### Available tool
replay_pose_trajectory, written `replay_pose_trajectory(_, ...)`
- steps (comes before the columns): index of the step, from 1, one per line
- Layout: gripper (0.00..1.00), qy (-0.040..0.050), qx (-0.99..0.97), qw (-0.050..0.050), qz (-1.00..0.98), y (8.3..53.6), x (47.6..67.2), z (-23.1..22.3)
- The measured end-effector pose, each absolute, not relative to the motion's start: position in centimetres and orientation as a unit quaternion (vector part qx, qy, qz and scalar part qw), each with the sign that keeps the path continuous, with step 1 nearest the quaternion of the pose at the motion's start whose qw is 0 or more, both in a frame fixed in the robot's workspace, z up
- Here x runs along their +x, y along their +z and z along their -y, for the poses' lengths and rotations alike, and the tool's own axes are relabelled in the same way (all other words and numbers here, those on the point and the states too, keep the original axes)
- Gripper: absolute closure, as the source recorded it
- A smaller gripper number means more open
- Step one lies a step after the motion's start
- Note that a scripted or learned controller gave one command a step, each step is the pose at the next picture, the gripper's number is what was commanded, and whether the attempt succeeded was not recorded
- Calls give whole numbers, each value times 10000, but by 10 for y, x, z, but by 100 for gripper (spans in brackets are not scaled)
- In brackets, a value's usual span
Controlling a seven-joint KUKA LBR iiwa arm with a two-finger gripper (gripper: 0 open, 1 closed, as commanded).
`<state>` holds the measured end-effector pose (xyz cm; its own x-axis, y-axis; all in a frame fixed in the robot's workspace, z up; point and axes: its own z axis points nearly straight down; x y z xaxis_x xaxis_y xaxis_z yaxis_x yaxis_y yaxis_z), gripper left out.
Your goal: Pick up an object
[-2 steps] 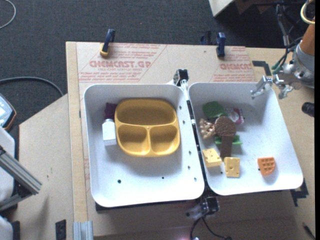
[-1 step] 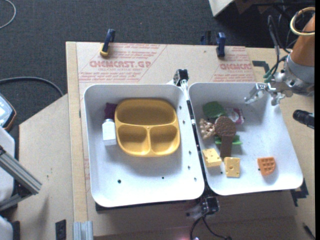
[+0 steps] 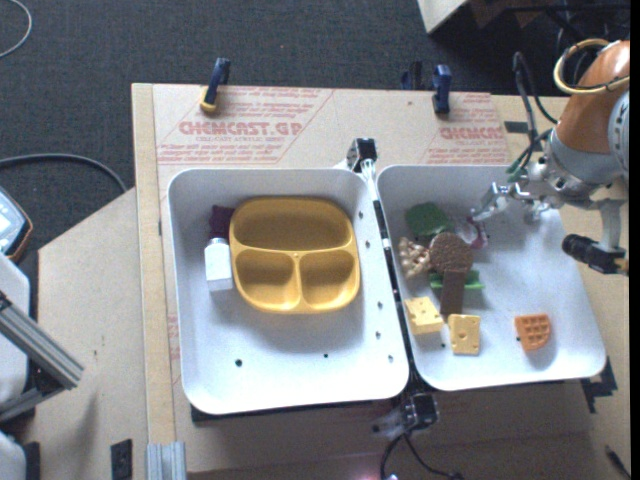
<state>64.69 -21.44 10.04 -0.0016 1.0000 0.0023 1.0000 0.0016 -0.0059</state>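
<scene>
Bins sit side by side on a bench [image 3: 300,118] covered with printed brown board, seen from the fixed overhead camera. The left bin [image 3: 200,358] holds a yellow divided tray [image 3: 294,253], with a small white bottle [image 3: 218,265] touching its left edge and a dark maroon item [image 3: 221,216] just above the bottle. The right bin [image 3: 560,318] carries a scatter of toy food: a green piece [image 3: 427,216] near its upper left, a pale lumpy cluster [image 3: 412,256] below it, and a brown round-headed piece [image 3: 451,268] whose stem runs downward over a second green item [image 3: 470,281]. Two yellow cheese-like blocks [image 3: 424,314] and [image 3: 464,333] lie close together near the front wall, and an orange waffle-shaped piece [image 3: 533,331] rests apart to their right. The grey arm [image 3: 590,138], orange-banded, enters from the right, and its tool [image 3: 487,213] hangs over the upper middle of the right bin, just right of the brown piece and near a small pinkish object [image 3: 475,234]. Whether the tool is spread or pressed together cannot be told at this angle, and nothing is visibly pinched in it. Two clamps [image 3: 215,83] and [image 3: 441,86], blue with one yellow-tipped, grip the board's far edge.
</scene>
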Motion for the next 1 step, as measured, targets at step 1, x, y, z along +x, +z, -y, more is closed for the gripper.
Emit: replay_pose_trajectory(1,0,-17,-7060,-4,7082,90,650,213)
